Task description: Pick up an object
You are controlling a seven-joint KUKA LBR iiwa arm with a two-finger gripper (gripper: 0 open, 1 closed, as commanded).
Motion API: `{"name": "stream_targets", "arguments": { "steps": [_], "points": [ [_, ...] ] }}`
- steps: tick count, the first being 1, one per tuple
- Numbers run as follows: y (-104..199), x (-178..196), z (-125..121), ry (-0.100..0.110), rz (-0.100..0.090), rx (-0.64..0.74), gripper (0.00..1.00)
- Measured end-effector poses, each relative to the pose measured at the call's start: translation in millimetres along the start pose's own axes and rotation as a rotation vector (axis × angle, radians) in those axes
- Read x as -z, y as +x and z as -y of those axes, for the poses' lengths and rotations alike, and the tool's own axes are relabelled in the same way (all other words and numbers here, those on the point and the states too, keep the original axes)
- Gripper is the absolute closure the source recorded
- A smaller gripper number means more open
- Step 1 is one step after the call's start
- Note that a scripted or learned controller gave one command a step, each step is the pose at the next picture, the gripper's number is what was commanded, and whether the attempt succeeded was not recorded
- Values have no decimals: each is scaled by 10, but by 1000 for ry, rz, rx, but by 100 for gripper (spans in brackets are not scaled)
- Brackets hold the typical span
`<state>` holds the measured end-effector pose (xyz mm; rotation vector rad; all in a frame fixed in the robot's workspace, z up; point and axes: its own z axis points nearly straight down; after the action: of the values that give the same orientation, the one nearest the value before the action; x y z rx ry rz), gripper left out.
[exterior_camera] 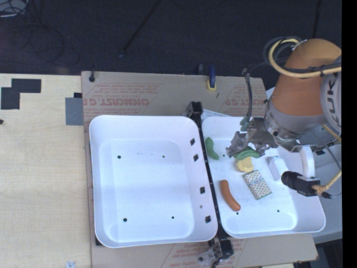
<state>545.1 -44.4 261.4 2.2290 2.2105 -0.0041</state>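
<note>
My gripper [240, 148] hangs low over the upper middle of the right bin [304, 219], under the orange wrist band. A green item [251, 154] lies right at its tips, and a yellow piece [244, 164] sits just below that. A green pod-shaped object [211, 148] rests near the bin's left wall. An orange sausage-like object [229, 195] lies toward the front left, beside a speckled grey block [257, 184]. A white object [274, 167] lies to the right, partly under the arm.
The left bin [106, 149] sits beside the right one, with black clips [202, 190] along the shared divider. A black cable end [298, 182] from the arm hangs over the right bin's right side. Cardboard lies under both bins.
</note>
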Motion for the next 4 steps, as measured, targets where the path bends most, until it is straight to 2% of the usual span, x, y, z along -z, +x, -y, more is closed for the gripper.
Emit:
{"name": "stream_targets", "arguments": {
  "steps": [1,2,3,4],
  "points": [
    [678,-45,-779,-2,-4,15,100],
    [539,-788,-812,9,-2,7,100],
    [929,-742,-528,7,-5,11,100],
    [904,-646,-539,8,-3,9,100]
  ]
}}
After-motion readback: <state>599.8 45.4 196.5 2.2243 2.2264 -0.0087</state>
